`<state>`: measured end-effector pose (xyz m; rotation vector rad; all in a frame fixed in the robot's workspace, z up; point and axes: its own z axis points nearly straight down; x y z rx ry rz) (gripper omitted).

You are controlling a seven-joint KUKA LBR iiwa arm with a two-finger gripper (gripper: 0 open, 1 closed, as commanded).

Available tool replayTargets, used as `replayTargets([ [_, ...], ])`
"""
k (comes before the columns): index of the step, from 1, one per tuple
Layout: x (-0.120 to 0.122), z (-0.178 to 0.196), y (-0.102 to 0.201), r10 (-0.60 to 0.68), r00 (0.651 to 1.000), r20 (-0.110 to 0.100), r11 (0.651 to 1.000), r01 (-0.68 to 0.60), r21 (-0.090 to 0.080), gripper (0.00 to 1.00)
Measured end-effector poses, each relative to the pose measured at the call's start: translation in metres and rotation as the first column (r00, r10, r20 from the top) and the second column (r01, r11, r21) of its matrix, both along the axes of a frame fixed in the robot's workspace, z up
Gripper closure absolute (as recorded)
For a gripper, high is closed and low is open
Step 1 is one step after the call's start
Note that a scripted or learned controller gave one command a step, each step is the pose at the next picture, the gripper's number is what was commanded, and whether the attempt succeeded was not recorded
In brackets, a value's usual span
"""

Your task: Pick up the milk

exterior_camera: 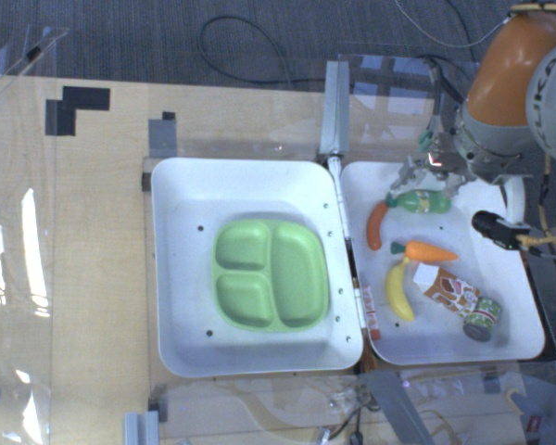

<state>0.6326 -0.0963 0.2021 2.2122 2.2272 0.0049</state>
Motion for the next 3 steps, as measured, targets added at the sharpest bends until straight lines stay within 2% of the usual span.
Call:
replayTargets([
  [1, -0.026, -0.107, 0.014, -0.118, 0.993, 0.001, 0.993, 0.118, 0.001, 0.0],
  [2, -0.023, -0.094, 0.015, -0.117, 0.993, 0.007, 0.993, 0.117, 0.003, 1.0],
  [3, -0.043, -0.032, 0.006, -0.23, 0.973, 0.003, 0.973, 0.23, 0.001, 1.0],
])
